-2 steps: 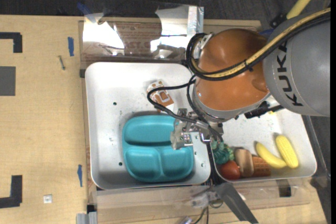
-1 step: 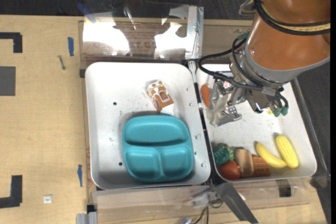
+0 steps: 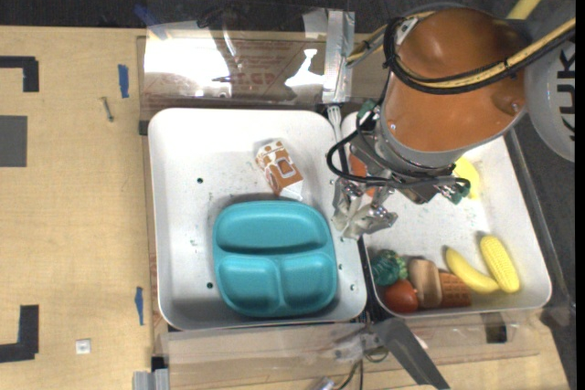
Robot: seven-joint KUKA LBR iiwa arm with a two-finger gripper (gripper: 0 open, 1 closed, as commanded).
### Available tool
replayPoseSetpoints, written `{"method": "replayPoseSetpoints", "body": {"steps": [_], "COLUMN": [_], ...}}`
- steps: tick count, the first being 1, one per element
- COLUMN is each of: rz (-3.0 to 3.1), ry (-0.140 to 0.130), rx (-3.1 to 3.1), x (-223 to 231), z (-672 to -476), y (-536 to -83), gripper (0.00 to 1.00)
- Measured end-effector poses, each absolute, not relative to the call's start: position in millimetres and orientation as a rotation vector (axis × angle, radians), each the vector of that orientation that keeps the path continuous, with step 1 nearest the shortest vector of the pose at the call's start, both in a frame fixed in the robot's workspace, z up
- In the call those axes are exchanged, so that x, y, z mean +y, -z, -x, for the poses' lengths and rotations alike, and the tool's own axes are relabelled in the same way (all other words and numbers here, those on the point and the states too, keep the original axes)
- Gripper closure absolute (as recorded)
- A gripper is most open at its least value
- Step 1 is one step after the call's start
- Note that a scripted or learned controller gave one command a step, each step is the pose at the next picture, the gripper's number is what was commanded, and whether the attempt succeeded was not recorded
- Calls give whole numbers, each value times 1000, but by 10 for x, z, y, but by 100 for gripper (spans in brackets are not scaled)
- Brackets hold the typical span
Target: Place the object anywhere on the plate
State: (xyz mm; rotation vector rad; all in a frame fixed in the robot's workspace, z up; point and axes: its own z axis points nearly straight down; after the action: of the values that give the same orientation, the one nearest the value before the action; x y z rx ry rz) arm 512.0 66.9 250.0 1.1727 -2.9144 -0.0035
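Here the teal three-compartment plastic plate (image 3: 274, 268) lies in the left white bin (image 3: 174, 196), near its front. A small orange-and-white printed packet (image 3: 278, 166) lies just behind the plate, apart from it. The metal end effector (image 3: 362, 216) hangs over the divide between the bins; finger state: cannot tell. The right white bin (image 3: 530, 279) holds a yellow banana (image 3: 468, 269), corn cob (image 3: 499, 262), tomato (image 3: 399, 295) and broccoli (image 3: 388, 268).

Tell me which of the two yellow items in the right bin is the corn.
The corn is the ribbed, stubby piece farthest right. The banana beside it, on the view's left, is smooth, curved and slimmer.
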Motion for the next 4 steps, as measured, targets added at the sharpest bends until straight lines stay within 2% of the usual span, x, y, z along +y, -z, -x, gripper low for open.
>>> {"method": "replayPoseSetpoints", "body": {"steps": [1,2,3,4], "rz": [-1714,-2190,-2571,-2943], "ry": [-2,-3,-4,-2], "rx": [-2646,-2266,-1822,-1119], "x": [933,1199,1372,1416], "z": [-4929,-4807,-4804,-4943], "y": [-3510,-4166,-4863,-4848], "gripper": [100,100,100,100]}}
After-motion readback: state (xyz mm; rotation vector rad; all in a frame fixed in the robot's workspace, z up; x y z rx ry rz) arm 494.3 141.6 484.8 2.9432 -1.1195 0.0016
